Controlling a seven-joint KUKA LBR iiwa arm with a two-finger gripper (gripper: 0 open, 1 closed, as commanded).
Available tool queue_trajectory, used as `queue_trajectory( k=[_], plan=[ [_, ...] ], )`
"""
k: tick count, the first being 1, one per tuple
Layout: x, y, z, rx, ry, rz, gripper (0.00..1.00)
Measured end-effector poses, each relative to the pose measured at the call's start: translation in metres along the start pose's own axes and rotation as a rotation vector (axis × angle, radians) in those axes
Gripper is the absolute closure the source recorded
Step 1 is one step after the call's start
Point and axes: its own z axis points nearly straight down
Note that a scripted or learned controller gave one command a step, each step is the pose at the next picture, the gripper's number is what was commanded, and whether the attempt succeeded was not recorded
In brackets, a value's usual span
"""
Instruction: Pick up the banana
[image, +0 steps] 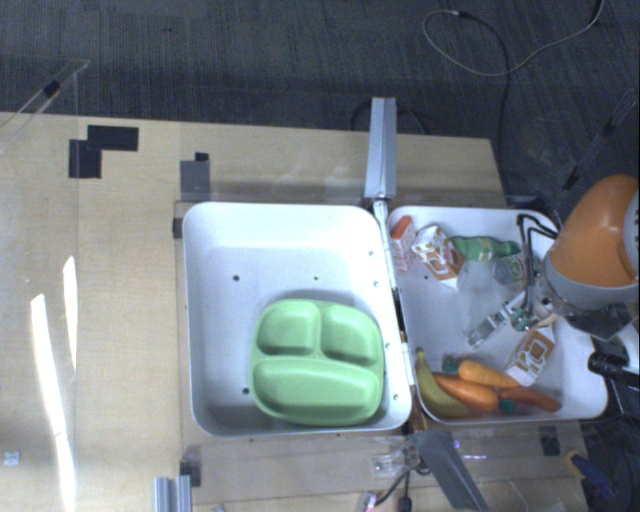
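While the gripper (497, 325) hangs over the right bin (590, 405), jaw state unclear, the banana (436, 392) lies beside carrots (478, 384).

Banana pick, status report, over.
Gripper low in right bin, nothing visibly held. Banana at bin's near-left corner, ungrasped. Carrots lying against it.

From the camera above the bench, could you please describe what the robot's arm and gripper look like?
The arm enters from the right as a rounded grey body with a broad orange band. Thin dark cables loop beside it. The gripper is a slim, silvery metallic piece over the right bin; its details are too small to make out.
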Motion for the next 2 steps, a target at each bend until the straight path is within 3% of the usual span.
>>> queue_trajectory(
  k=[1,2],
  plan=[
    [-0.0129,-0.0504,-0.0002,0.000,-0.001,-0.042,0.00],
    [-0.0078,-0.0566,-0.0008,-0.004,-0.004,-0.097,0.00]
  ],
)
